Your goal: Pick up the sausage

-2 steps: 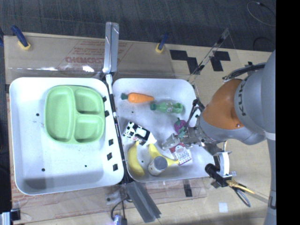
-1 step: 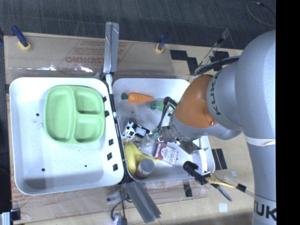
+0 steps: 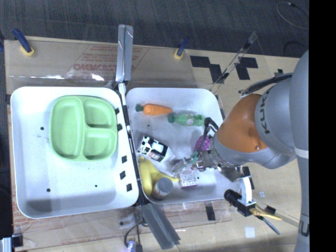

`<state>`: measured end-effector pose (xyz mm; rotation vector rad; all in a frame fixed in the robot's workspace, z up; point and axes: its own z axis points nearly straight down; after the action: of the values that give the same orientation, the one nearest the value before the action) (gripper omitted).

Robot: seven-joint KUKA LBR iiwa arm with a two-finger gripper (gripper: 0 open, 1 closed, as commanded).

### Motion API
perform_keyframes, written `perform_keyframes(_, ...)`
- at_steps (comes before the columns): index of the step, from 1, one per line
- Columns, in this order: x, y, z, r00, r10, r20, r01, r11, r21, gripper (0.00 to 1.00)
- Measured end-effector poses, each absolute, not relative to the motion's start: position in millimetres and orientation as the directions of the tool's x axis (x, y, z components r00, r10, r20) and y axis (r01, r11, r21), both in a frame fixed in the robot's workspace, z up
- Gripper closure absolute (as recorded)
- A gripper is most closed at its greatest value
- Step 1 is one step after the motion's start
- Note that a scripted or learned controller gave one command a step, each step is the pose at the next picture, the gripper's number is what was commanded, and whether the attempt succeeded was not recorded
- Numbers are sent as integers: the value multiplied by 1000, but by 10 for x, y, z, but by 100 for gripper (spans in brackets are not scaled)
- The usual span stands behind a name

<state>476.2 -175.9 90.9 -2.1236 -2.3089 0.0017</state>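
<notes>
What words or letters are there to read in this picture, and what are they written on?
"KU", white letters on the grey arm, cut off at the edge.
Red print on the clear sheet behind the bins: too blurred to read.
Black-and-white pack and small pink-edged packet in the right bin: print too small to read.

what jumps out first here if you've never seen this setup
The grey arm with its orange band dominates the right side, its gripper low in the right bin among clutter. In the left bin lies a pale green divided plate. A toy carrot and a green bottle lie near the right bin's far edge, a banana in its near left corner.
</notes>
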Motion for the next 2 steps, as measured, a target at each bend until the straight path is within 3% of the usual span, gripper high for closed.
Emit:
perform_keyframes(1, 4769, -2102, 919, -72, 997, 1, 997, 72, -1, 0)
perform_keyframes(2, 4766, -1209, 910, -112, 994, 2, 994, 112, -3, 0)
